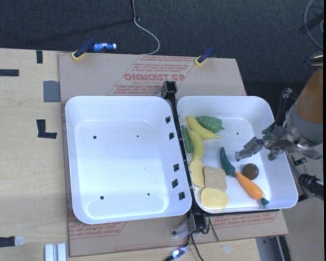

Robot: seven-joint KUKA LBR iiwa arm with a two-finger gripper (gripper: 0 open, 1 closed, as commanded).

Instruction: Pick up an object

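you see the hand (259, 148) over the right bin (261, 109), its fingers spread open and holding nothing. the brown round object (250, 171) lies just below it, beside the orange carrot (250, 186). the left bin (76, 109) is beside.

I find the lighting even and moderately bright, apparently from overhead. The two white bins (119, 156) read clean, near overexposed on their floors, with soft shadow along their inner walls. The tabletop (22, 145) shows no glare. The dark floor (54, 10) beyond it loses detail. Overall sharpness is modest; the small items in the right bin (261, 110) look slightly soft, with faint compression noise.
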